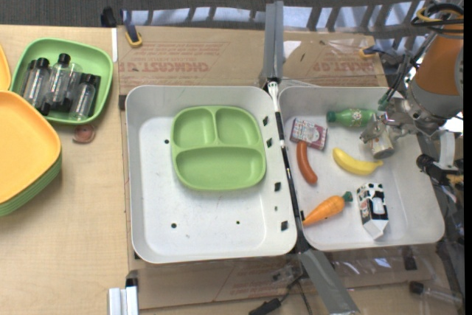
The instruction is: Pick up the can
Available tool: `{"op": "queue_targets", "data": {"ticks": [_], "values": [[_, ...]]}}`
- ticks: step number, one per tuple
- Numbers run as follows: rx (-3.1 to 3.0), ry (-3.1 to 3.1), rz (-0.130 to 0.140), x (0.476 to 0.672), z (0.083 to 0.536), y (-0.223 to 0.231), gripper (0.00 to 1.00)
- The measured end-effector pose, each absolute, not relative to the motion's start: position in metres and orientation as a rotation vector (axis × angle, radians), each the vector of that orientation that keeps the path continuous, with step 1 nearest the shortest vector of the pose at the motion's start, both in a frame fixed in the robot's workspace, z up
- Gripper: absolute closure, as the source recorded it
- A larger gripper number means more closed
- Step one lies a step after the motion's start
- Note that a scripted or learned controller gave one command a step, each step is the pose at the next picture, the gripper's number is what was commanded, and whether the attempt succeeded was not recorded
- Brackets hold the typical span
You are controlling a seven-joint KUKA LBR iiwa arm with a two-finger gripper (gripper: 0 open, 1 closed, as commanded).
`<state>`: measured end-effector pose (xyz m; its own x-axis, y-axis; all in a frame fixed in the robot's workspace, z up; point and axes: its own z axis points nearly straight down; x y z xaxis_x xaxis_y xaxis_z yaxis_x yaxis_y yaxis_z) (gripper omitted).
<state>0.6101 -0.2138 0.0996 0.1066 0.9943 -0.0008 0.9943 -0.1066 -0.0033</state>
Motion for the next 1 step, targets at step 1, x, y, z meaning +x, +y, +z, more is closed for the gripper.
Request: {"op": "queue_targets", "data": {"ticks": [1], "values": [[-2.366,-2.067,0.003,0.6493,0.2047,-0.1571,1.0]]}}
